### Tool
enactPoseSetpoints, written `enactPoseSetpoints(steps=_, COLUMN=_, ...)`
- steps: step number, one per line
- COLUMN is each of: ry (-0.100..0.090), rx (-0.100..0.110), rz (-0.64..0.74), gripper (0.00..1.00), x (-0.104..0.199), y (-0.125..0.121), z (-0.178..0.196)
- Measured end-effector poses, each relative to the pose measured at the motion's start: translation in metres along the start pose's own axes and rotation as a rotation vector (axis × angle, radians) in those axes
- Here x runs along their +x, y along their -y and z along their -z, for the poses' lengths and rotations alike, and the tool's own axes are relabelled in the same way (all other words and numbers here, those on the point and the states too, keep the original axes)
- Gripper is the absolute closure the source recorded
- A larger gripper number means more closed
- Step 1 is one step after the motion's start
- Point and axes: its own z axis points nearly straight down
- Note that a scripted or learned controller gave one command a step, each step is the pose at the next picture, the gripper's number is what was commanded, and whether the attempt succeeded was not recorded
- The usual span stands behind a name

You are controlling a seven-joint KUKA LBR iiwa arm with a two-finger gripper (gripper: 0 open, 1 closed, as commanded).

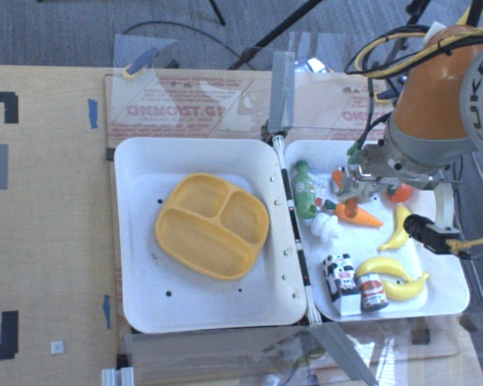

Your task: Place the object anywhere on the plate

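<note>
Lying in the right bin (451, 296), the carrot (359, 214) sits just below the hand (356, 185), which hovers over the bin's upper part; whether it touches the carrot, or how it is set, I cannot tell. Bananas (398, 273) lie nearby. The yellow plate (212, 225) rests in the left bin (137, 240).

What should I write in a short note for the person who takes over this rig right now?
Gripper: low over the right bin, above the carrot; a hold cannot be confirmed.
Plate: yellow, three compartments, in the left bin, with nothing on it.
Also in the right bin: green bottle, bananas, cow-pattern carton, small jar.
Done: nothing placed.
Left: grasp one object, carry it to the plate, release.
</note>
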Motion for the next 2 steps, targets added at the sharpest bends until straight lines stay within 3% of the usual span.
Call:
enactPoseSetpoints(steps=1, ry=-0.001, rx=-0.003, rz=-0.011, gripper=1.00, x=0.078, y=-0.053, z=-0.053)
enactPoseSetpoints(steps=2, ry=-0.001, rx=-0.005, rz=0.288, gripper=1.00, x=0.135, y=-0.066, z=-0.052)
